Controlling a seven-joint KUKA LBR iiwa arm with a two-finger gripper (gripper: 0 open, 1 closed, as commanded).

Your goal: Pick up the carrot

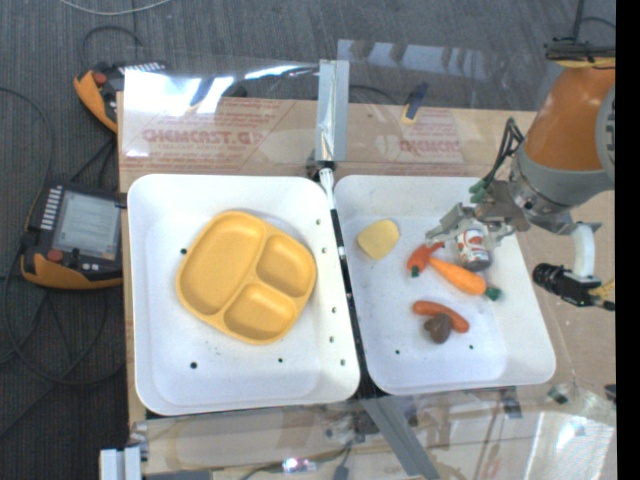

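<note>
The carrot (462, 276) is orange with a green stem end at its right. It lies at a slant in the right bin (520, 363), towards the bin's right side. My gripper (463, 234) hangs just behind and above the carrot, at the end of the grey arm with the orange band (572, 118) that comes in from the right. A small white and red object (474, 247) sits right under the gripper, touching the carrot's upper edge. Whether the gripper touches that object or the carrot cannot be made out.
Also in the right bin are a small red-orange piece (420, 259) left of the carrot, a pale yellow piece (378, 238), a reddish sausage (441, 312) and a brown lump (438, 330). The left bin (150, 368) holds a yellow divided plate (247, 275).
</note>
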